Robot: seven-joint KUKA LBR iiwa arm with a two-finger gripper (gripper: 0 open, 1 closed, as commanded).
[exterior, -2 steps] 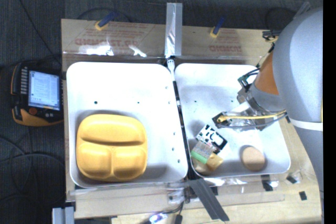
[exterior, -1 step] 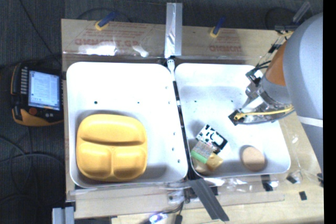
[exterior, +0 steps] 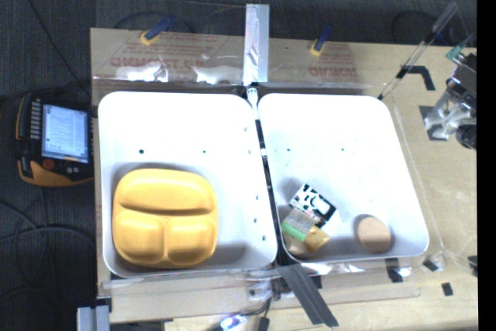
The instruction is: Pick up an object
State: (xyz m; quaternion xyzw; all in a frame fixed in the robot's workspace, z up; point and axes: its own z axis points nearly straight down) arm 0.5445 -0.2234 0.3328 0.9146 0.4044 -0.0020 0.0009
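Arm's parked off at the right edge, gripper (exterior: 449, 116) over the bench, well apart from both bins. Can't tell its grip state. Yellow block (exterior: 164, 216) sits in the left bin (exterior: 177, 116).

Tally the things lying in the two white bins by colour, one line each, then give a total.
Yellow: 1, the large yellow moulded foam block in the left bin.
Tan: 1, the small tan rounded lump in the right bin.
Mixed black, white and green: 1, the small printed packet in the right bin.
Total: 3
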